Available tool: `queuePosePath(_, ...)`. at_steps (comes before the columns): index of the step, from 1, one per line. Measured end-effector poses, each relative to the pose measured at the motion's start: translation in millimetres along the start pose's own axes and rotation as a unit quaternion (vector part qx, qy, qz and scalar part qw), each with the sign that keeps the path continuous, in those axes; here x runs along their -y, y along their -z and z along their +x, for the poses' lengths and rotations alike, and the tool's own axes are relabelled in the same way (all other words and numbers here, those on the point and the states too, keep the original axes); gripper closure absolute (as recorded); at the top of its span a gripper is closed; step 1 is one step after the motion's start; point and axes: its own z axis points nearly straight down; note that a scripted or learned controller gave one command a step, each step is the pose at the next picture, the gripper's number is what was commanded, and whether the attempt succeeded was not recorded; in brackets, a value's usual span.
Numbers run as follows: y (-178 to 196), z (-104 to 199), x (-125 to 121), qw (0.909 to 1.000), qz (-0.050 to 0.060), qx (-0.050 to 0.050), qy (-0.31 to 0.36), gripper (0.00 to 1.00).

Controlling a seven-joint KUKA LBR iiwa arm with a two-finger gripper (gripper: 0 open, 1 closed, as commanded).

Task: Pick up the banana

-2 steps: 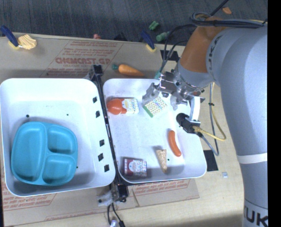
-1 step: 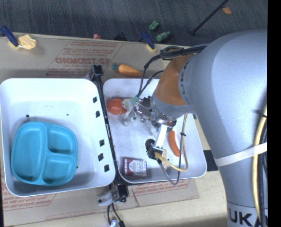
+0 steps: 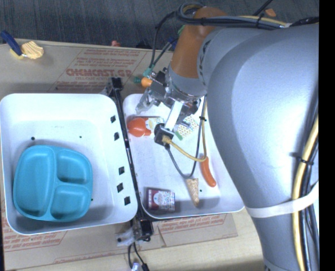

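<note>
My gripper point(image 3: 147, 101) hangs over the far left corner of the right bin point(image 3: 229, 199), just above an orange-red round fruit point(image 3: 136, 127). The grey arm and its orange band cover the far and right parts of this bin, hiding whatever lies beneath. A pale patterned item point(image 3: 185, 130) peeks out beside the wrist. Toward the near side lie an orange carrot-like piece point(image 3: 208, 173), a tan cone point(image 3: 194, 191) and a small red box point(image 3: 159, 199).
The left bin point(image 3: 54, 109) holds a blue divided plate point(image 3: 52, 182) in its near half. A black divider with clips point(image 3: 124, 145) separates the bins. A small yellow and blue object point(image 3: 27, 49) lies on the cardboard at the far left.
</note>
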Motion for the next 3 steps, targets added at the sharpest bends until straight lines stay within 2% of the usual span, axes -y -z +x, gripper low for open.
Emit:
queuePosePath(1,17.6,-52.7,-51.2,0.9992,0.0,0.001,0.039,0.0)
queuePosePath(2,-97.4,-94.1,-50.1,0.9964,-0.002,0.0,0.085,0.0)
queuePosePath(3,-101.1,-83.1,0.0,0.9819,0.001,0.001,0.19,0.0)
